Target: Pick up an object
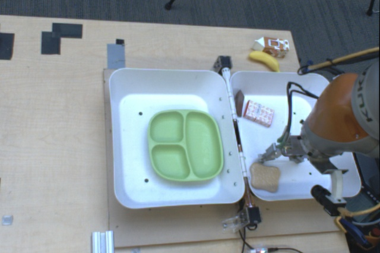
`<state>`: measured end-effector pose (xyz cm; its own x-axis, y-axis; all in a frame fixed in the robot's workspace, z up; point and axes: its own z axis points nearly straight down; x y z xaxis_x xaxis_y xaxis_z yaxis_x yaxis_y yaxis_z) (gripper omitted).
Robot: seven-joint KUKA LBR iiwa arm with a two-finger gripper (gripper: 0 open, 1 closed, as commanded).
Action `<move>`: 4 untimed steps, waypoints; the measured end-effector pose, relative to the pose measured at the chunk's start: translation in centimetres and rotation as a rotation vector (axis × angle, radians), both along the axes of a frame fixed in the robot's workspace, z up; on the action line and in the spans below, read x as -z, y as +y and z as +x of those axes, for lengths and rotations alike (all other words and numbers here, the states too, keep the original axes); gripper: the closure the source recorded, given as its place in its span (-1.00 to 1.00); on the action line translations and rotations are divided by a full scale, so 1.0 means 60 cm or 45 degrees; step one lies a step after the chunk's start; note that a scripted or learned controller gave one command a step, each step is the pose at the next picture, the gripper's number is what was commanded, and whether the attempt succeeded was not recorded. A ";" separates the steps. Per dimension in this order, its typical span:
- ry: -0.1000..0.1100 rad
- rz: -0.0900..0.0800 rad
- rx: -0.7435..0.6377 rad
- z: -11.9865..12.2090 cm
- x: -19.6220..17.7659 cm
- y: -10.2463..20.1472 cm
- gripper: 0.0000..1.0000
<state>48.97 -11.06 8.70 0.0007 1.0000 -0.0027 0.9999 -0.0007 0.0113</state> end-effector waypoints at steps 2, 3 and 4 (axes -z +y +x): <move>-0.007 0.000 -0.002 0.004 -0.019 0.001 -1.00; -0.012 0.000 -0.004 0.006 -0.036 0.002 1.00; -0.011 0.000 -0.004 0.006 -0.036 0.002 -1.00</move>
